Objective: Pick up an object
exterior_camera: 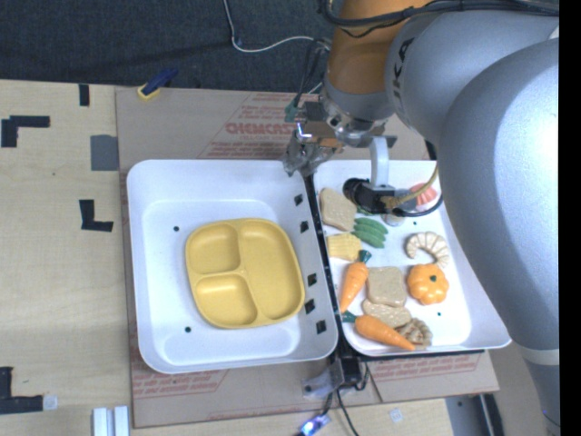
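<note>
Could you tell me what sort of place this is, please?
Likely a robotics lab bench for grasping trials: a grey arm over a white bin holding a yellow divided plate and a second bin of toy food.

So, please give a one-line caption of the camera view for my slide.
Gripper at the bins' far shared edge, yellow divided plate in left bin, toy food in right bin.

Arm (490, 107) cut off by top and right edges. It covers right bin's (463, 318) far right corner and most of a pink-and-white item (427, 194), kind unclear.
</note>
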Tool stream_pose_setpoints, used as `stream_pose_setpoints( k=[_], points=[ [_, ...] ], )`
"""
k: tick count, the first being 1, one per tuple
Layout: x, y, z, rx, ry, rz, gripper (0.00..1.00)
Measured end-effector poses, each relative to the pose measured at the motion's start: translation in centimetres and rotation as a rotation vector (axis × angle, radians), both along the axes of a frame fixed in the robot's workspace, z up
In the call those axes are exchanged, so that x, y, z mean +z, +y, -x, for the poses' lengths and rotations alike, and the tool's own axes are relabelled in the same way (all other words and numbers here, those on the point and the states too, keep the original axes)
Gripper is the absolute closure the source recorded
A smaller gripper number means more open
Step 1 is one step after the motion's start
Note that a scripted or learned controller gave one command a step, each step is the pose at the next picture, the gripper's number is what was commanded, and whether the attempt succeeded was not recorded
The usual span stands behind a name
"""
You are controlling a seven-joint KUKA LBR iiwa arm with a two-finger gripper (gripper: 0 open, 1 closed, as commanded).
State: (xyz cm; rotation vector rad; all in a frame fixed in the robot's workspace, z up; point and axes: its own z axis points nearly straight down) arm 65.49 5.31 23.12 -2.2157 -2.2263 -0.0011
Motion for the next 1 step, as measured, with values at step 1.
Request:
stream_pose_setpoints(
  k=[1],
  points=[
    [-0.86,0.33,-1.21,-0.002,0.001,0.002,1.00]
  ],
)
